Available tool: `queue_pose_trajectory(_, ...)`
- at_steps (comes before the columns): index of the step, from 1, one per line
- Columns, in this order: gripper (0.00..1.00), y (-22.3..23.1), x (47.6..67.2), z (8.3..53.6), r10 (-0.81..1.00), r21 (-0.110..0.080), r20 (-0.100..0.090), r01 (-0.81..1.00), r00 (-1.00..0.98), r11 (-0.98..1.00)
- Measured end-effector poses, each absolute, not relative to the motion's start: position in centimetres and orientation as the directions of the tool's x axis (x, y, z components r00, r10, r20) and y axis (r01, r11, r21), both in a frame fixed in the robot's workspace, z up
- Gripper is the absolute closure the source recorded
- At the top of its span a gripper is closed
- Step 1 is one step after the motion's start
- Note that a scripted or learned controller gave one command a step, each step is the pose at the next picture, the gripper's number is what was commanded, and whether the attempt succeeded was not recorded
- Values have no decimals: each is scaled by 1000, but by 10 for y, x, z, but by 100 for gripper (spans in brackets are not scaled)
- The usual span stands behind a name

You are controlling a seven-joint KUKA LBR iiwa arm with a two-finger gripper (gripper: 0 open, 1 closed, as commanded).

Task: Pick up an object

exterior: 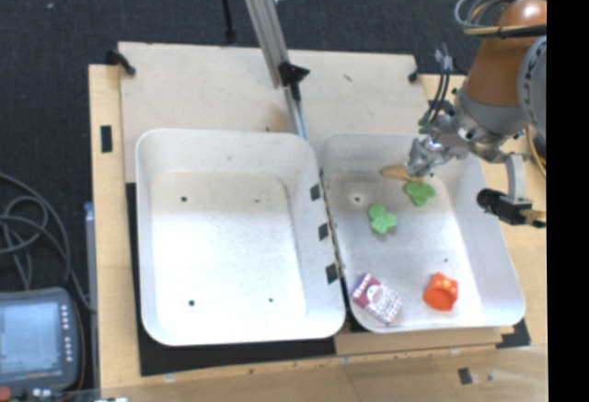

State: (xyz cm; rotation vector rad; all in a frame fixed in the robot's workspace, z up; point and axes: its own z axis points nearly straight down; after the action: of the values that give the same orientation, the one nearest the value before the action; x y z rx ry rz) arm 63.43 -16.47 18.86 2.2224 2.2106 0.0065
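Finds the gripper (421, 157) low over the far part of the right bin (488, 235), at the end of the grey arm (497, 87) that reaches in from the right. Cannot tell from this slant whether the gripper is apart, together or clamped on anything.

Notes a flat tan piece (395, 173) on the bin floor just beside the gripper tip, on the side toward the left bin; cannot settle whether the two touch. Notes a green block (420, 193) on the floor just nearer the camera than the gripper tip, close to the tan piece but apart from it. Records a second green block (383, 220) toward the middle of the same bin, near the first but not touching it.

Records an orange object (441, 292) in the near right part of the right bin, well apart from both green blocks. Records a pink-and-white packet (377, 299) in the near left corner of that bin, close against the wall shared with the left bin (147, 161).

Confirms both bins side by side on the pale bench (184, 78), walls touching along the middle. Notes a metal rail (262, 14) slanting down from the top of the view to the far end of that shared wall. Notes a screen unit (32, 336) off the bench at lower left, with cables (28, 216) beside it.
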Motion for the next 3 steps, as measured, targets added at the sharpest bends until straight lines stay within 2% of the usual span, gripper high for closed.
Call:
queue_pose_trajectory(1,100,-159,634,251,1000,9,-2,1000,-3,3)
queue_pose_trajectory(2,100,-160,635,283,1000,6,-1,1000,-3,3)
queue_pose_trajectory(3,100,-112,624,273,1000,0,0,1000,-5,5)
